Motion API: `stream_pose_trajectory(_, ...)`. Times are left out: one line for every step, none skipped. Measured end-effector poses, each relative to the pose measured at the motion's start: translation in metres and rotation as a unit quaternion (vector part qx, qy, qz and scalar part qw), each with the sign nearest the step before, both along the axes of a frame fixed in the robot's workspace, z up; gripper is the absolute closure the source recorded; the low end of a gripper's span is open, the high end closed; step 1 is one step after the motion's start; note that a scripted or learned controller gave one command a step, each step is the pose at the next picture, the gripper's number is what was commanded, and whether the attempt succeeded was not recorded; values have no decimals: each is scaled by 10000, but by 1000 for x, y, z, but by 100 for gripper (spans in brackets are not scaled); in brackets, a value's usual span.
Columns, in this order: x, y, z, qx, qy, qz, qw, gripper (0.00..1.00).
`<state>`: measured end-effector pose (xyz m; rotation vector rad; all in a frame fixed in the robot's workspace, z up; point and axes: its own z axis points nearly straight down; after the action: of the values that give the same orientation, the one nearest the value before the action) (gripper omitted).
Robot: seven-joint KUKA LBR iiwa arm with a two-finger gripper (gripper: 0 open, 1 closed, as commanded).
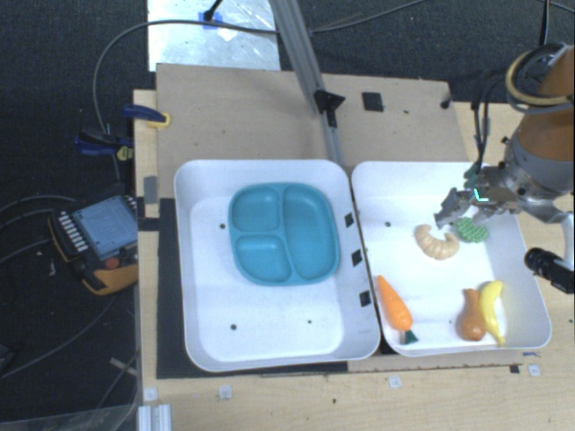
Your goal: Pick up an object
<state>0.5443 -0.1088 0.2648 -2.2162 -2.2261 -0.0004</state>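
From my station the two white bins [269,330] look like smooth moulded plastic with a faint sheen. The blue divided plate [284,233] reads as matt plastic. The carrot [393,304], the banana [492,308] and the croissant [437,243] look like smooth toy plastic, slightly glossy. The table [243,106] looks like bare matt wood or board. The floor [63,52] around it looks like rough dark carpet.

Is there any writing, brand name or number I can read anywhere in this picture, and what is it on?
None: no word, number or logo can be read anywhere.
The handheld control unit left of the bench has a screen and rows of buttons, too small and blurred to read.
The blue divided plate, the white bins and the toy foods, such as the carrot, carry no visible markings.
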Motion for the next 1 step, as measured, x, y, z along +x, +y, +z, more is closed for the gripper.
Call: stream_pose_trajectory(0, 0, 1, -1, -9, 1, 10000, 0)
